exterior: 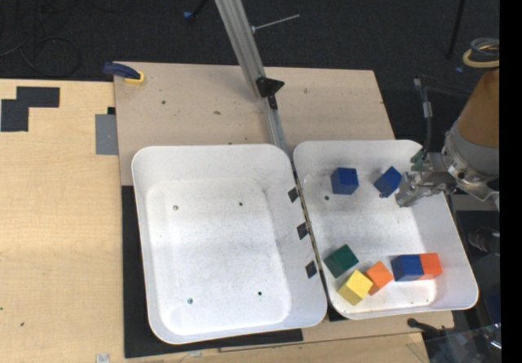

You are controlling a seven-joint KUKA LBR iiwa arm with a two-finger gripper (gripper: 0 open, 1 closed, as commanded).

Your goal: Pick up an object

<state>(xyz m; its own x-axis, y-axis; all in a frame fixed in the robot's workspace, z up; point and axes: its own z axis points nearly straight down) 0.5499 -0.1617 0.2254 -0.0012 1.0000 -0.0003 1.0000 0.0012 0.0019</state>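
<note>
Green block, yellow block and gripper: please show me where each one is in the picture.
green block [341,258], camera view, middle of its top face
yellow block [356,285], camera view, middle of its top face
gripper [405,196], camera view, between its fingertips

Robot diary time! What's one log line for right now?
pincer: at right bin far edge | nearest: blue cube | holding: nothing seen | task: not yet done

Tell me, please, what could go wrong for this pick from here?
The gripper sits beside a blue cube near the right bin's far wall, so it might nudge the cube away. The green, yellow and orange cubes are clustered; a grasp there could catch two.
</note>
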